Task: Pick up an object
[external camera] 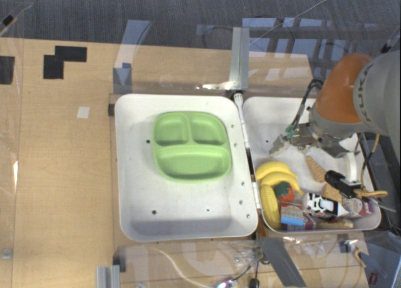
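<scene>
My gripper (290, 142) hangs over the upper middle of the right bin (269, 113), below the orange band (337, 96) of the arm. Nothing is visibly held in it. Just below it lies a yellow banana (276, 172), with a yellow corn cob (270, 200) beside it. A tan ice cream cone (316, 168) rests to the gripper's lower right. Several small toys are piled along the bin's front edge, among them a black and white piece (320, 204) and a blue piece (292, 222).
A green divided plate (191, 144) sits in the left bin (135, 205). A metal divider (248, 155) separates the two bins. Cables trail near the arm on the right and under the bench's front edge.
</scene>
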Robot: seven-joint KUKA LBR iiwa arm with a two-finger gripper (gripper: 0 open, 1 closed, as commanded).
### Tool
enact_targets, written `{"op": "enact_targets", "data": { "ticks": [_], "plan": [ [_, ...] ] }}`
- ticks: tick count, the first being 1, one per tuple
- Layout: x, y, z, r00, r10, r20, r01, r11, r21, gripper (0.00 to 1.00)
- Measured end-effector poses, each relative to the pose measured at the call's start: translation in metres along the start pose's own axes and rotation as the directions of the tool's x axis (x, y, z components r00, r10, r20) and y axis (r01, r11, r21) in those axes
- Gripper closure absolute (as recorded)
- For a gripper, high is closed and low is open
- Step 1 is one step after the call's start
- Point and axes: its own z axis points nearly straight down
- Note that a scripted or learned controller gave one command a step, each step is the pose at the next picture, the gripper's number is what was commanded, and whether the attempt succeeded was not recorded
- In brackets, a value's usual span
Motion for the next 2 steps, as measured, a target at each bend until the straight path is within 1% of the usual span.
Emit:
{"op": "enact_targets", "data": {
  "ticks": [1,2],
  "plan": [
    [0.009,-0.062,-0.002,0.999,-0.034,0.002,0.034,0.999,-0.002,0.0],
    [0.027,-0.092,-0.004,0.994,-0.112,0.008,0.112,0.994,-0.012,0.0]
  ]
}}
